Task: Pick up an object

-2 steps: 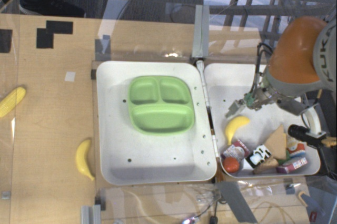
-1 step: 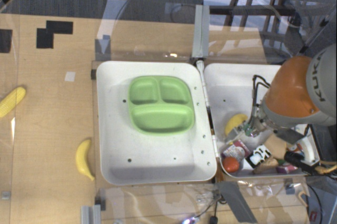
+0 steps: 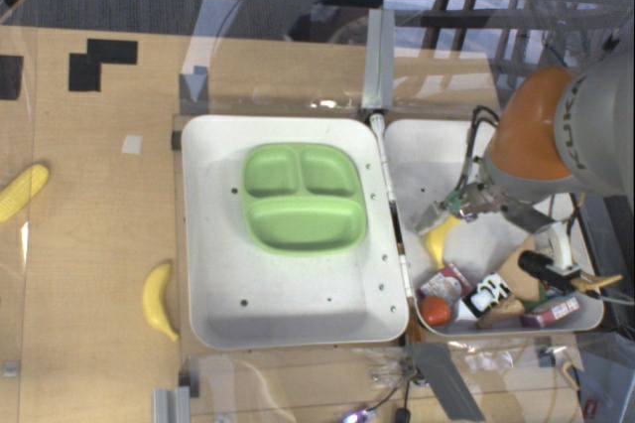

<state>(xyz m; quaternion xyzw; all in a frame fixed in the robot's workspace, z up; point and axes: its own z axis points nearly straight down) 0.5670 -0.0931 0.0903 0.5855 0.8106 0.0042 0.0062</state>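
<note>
Matt green plastic tray (image 3: 303, 197), smooth white plastic bins (image 3: 213, 312), pale wood-look bench (image 3: 89, 242) w/ slight sheen, glossy orange band (image 3: 531, 138) on grey arm, clear glossy panels.

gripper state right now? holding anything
Gripper: low in the right bin, just above the yellow banana-shaped object; open or shut cannot be told, and no object is visibly held.

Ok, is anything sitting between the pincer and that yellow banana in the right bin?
Nothing visible does. The pincer is low in the right bin, and the yellow banana lies just below it on the bin floor with bare white floor between them. The clutter, like the red tomato, lies beyond the banana.
</note>
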